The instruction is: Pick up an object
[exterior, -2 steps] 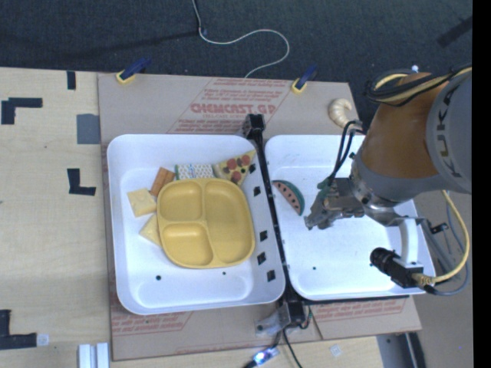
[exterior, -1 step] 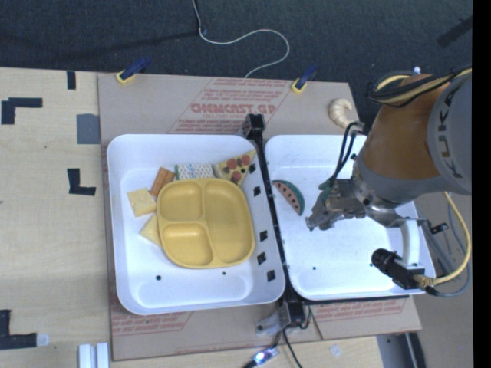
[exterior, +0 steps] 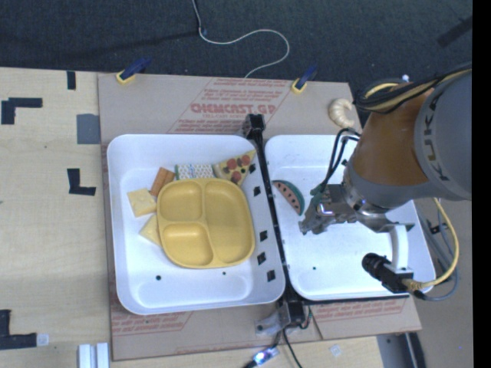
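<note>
A watermelon-slice toy (exterior: pixel 289 194) — red flesh, green rind — lies in the right white bin (exterior: pixel 337 282), near the divider. The gripper (exterior: pixel 313 222) hangs just beside it; whether it is apart or together I cannot tell. A yellow sectioned plastic plate (exterior: pixel 205 222) lies in the left bin (exterior: pixel 184 294).

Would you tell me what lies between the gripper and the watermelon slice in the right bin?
In the camera view, bare white bin floor separates the gripper from the watermelon slice.

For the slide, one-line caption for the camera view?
KUKA gripper hovers in right white bin beside watermelon-slice toy; yellow divided plate in left.
</note>
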### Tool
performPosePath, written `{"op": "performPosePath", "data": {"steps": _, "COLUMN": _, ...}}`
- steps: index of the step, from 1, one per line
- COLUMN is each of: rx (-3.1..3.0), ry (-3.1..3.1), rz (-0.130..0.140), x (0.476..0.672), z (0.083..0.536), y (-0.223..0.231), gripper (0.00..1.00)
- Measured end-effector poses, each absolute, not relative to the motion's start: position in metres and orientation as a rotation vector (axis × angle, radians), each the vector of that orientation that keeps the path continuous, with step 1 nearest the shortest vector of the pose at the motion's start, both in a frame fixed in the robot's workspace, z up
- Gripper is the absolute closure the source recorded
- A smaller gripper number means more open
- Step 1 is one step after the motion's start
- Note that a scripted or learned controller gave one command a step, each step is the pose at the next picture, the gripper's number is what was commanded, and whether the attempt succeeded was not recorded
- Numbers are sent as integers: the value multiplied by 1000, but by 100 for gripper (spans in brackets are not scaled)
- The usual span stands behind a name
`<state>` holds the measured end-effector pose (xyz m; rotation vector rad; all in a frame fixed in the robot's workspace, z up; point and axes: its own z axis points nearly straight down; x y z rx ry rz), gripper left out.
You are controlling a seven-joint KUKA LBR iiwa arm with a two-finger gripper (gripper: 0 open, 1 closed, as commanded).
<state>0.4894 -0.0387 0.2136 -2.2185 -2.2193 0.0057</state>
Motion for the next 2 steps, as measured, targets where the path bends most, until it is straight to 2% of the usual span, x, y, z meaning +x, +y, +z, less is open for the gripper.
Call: {"op": "performPosePath", "data": {"steps": 2, "rx": -2219, "ry": -2222, "rz": 2, "x": 490, "z": 234, "y": -42, "gripper": 100}}
